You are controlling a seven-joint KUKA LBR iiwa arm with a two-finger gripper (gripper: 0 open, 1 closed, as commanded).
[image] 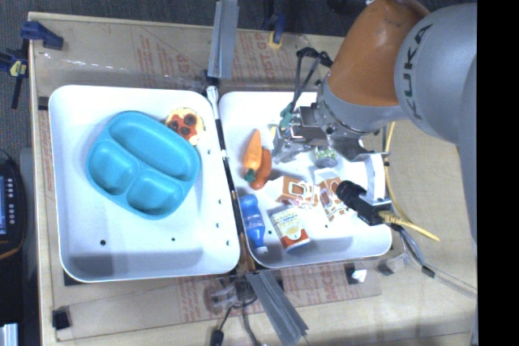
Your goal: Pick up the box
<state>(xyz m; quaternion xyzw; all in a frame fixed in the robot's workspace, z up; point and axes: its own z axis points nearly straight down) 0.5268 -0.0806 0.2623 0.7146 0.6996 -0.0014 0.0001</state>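
A small white box (289, 226) with an orange and green print lies near the front of the right bin (243, 113). Just behind it are two brown-and-white packets (298, 190), (328, 195). My gripper (293, 143) hangs over the middle of the right bin, behind these packets and to the right of an orange carrot (255, 155). It is well clear of the box, and nothing shows in its grasp.
A blue bottle (251, 221) lies along the right bin's left wall. The left bin (81, 255) holds a blue divided plate (144, 163) and a round orange toy with black spots (185, 122). The grey arm (422, 53) covers the right bin's back right corner.
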